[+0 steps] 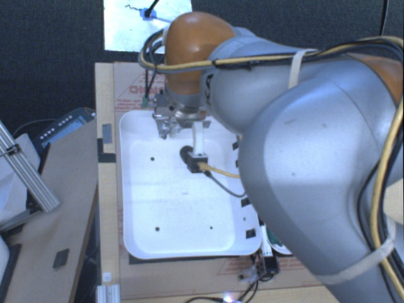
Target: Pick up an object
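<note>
What is to be picked cannot be told for sure. The one likely thing is a small pale, green-tinged scrap (270,237) peeking from under the arm (315,169), just beyond the bin (136,194) at its 4 o'clock. What it is cannot be made out, since the arm hides the ground to the right.

The gripper (167,130) hangs over the bin's floor near the far rim, at about 11 o'clock from the bin's middle. Nothing can be seen in its grasp, and whether it is spread or closed cannot be told. Straight above it, at 12 o'clock, sits the orange band (192,40).

The bin's white floor bears a few small dark dots (153,159). The bin lies on a board (129,90) with red print. Beyond the board, at 12 o'clock, a white sheet (123,17) lies against dark cloth. At the bin's 9 o'clock, well apart, lie a dark keypad (63,126) and a metal rail (28,178).
</note>
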`<state>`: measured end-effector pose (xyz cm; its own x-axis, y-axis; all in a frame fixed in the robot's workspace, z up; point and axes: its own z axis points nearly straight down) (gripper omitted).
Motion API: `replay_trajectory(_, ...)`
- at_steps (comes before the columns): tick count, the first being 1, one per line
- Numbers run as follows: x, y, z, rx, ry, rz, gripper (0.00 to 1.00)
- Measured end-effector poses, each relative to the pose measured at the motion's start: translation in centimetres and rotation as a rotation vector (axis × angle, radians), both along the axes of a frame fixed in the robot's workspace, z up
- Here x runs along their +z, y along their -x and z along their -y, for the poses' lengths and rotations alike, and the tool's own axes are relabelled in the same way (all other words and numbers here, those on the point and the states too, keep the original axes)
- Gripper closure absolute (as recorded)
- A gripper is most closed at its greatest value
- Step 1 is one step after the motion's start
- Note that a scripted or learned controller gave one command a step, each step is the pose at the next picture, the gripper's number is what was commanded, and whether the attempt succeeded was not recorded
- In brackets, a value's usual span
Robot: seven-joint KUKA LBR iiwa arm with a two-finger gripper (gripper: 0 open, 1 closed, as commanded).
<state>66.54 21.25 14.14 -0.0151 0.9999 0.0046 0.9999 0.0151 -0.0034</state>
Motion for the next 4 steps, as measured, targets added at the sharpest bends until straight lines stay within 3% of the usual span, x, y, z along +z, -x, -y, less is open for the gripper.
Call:
replay_trajectory(1, -0.9, -0.3, 2.8, -0.015, 0.005, 0.004, 1.0)
replay_trajectory(2, 18.0, 0.6, 1.5, -0.009, -0.002, 0.021, 1.0)
replay_trajectory(3, 5.7, 2.3, -2.4, -0.007, 0.005, -0.005, 1.0)
replay_trajectory(4, -1.8, 2.1, -1.5, -0.015, 0.006, -0.001, 1.0)
